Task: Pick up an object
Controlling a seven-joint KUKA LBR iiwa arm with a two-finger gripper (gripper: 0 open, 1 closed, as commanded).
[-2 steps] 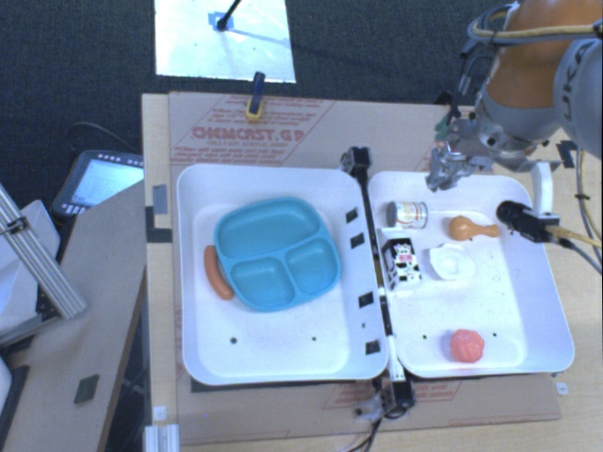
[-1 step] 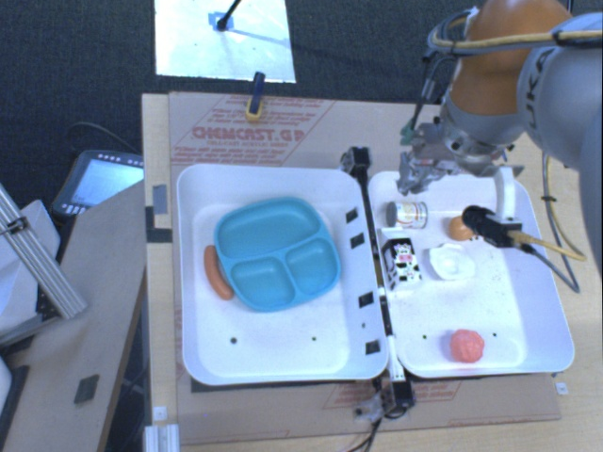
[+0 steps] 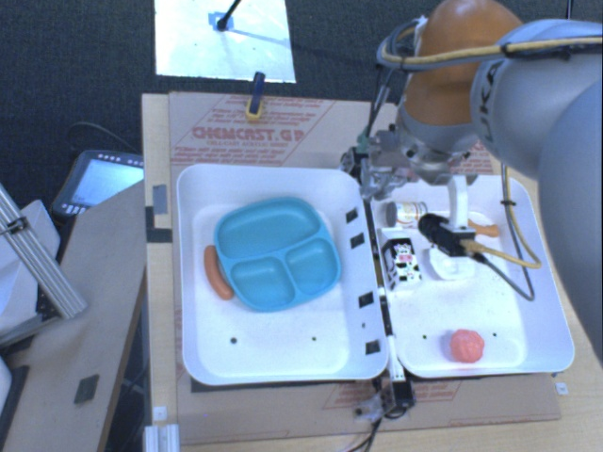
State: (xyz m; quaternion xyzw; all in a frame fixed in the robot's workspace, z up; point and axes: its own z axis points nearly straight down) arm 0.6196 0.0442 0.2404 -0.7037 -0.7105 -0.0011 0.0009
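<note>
Camera view puts the tool [image 3: 375, 179] over the far end of the ridge where the two white bins meet on the counter [image 3: 155, 158]. From this slant you cannot tell whether it is apart or together.

Look at the left bin [image 3: 283, 347] first. It holds two things, both on the side of the tool away from the arm and nearer the camera.
- One blue tray [image 3: 275, 252] with three compartments lies flat, near the tool.
- One orange-brown sausage [image 3: 218, 272] lies just beside the tray's outer edge, on the side away from the tool, well apart from the tool itself.

The right bin [image 3: 528, 347] sits under the arm. You can count four loose things there.
- One small jar [image 3: 408, 214] with a pale label lies closest, just beside the tool on the arm's side.
- One black-and-white patterned box [image 3: 403, 262] lies near the tool, a little nearer the camera than the jar and close to the ridge.
- One orange piece [image 3: 485, 224] shows partly, further along under the arm. Its shape is too hidden for you to name it.
- One pink ball [image 3: 465, 345] rests alone towards the near rim, well apart from the tool.
</note>
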